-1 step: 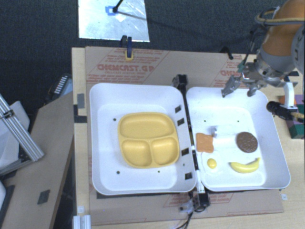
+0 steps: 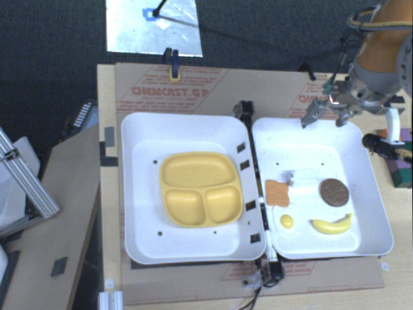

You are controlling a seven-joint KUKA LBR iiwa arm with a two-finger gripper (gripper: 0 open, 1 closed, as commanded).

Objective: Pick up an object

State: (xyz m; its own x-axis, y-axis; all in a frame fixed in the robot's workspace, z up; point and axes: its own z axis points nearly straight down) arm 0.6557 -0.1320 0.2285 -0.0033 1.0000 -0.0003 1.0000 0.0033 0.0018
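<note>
In the right bin point(image 2: 368, 192) lie an orange flat piece point(image 2: 277, 193), a small yellow round piece point(image 2: 287, 221), a brown round disc point(image 2: 334, 192) and a yellow banana point(image 2: 332, 225). My gripper point(image 2: 326, 116) hangs over the far rim of the right bin, well above and behind these objects. Its two fingers stand spread apart with nothing between them.
The left bin point(image 2: 139, 173) bears a yellow three-compartment plate point(image 2: 200, 188). A black clamp strip point(image 2: 248, 166) runs between the two bins. A shiny metal sheet point(image 2: 155, 18) lies on the dark floor beyond the bench. Coloured blocks point(image 2: 403, 166) sit at the right edge.
</note>
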